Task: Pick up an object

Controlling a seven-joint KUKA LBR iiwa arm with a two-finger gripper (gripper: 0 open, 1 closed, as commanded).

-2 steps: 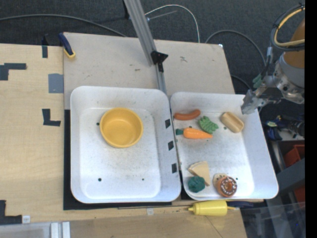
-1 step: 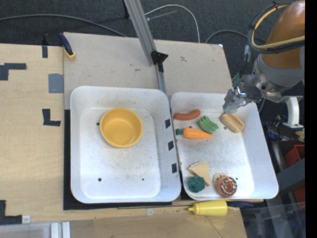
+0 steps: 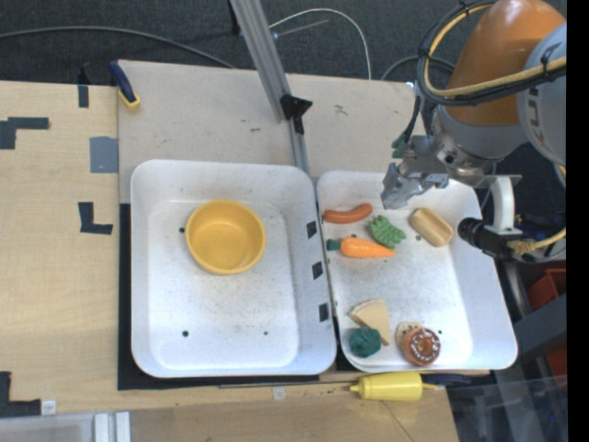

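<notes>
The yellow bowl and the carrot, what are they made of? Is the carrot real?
The yellow bowl looks like smooth plastic: one even colour, with a soft sheen on its rim. The carrot is probably a plastic or rubber toy, not real, since its orange is flat and uniform with a tidy green end. The picture cannot settle which.

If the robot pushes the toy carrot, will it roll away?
Probably a little. The carrot looks round and tapered, so it would likely roll in a curve rather than straight. It lies beside the green leafy toy, which might stop it. It looks like hard, smooth plastic, so it is likely light and could slip from the gripper.
</notes>
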